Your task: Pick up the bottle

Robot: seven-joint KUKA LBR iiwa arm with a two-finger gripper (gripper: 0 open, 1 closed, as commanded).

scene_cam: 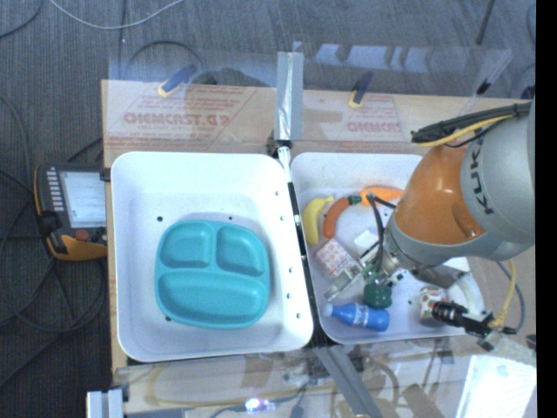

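the bottle (359, 317), blue with a pale cap at its left end, is seen lying on its side at the near edge of the right bin (305, 177), close to the near wall. the gripper (376, 291) is found just above and behind it, beside its right end, with the arm (452, 200) reaching in from the right and covering much of that bin. nothing is seen between the gripper's parts, so the bottle is judged not held; whether the jaws are released or clenched cannot be told, since the dark green tip and the wrist hide them. several failures are judged possible from here: the bottle, round and lying flat, could be rolled or pushed against the near wall if it is struck off centre; a grasp taken across its length rather than its width could slip off; and the pink packet (334, 255) or the clutter just beside the tip could be caught instead. counted, there are two bins, one teal tray (211, 273) with three compartments in the left bin (130, 198), one bottle, one banana (314, 217) at the far left of the right bin, one orange thing (380, 193) partly hidden under the arm, one packet, and one small dark-and-white thing (446, 309) at the near right, too small to be named.
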